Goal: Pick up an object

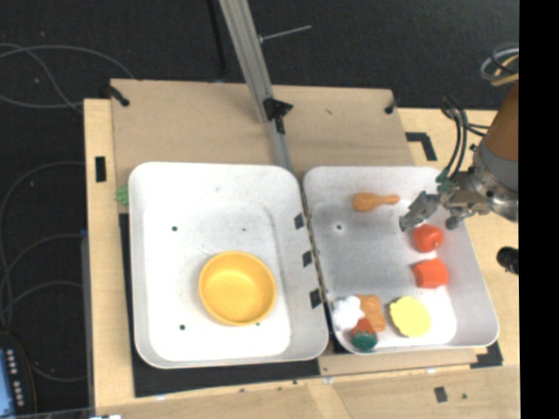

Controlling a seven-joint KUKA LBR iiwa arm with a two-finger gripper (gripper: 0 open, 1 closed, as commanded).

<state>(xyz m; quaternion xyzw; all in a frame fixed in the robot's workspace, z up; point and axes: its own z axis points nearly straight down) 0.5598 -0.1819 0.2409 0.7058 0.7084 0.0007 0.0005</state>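
Camera view: your gripper [434, 214] hangs with fingers spread, nothing between them, directly above the red ball [426, 237], nearest object in the right bin [349, 260].

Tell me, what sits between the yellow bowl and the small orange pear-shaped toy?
In the camera view, bare white bin floor and the two bins' meeting rims separate the yellow bowl from the pear-shaped toy.

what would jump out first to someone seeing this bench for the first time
The yellow bowl stands out most, sitting alone in the left bin. In the right bin, a cluster of small bright things draws the eye: a red ball with an orange block just below it, and a yellow disc near the front edge. The gripper hangs over the right bin, just above the red ball.
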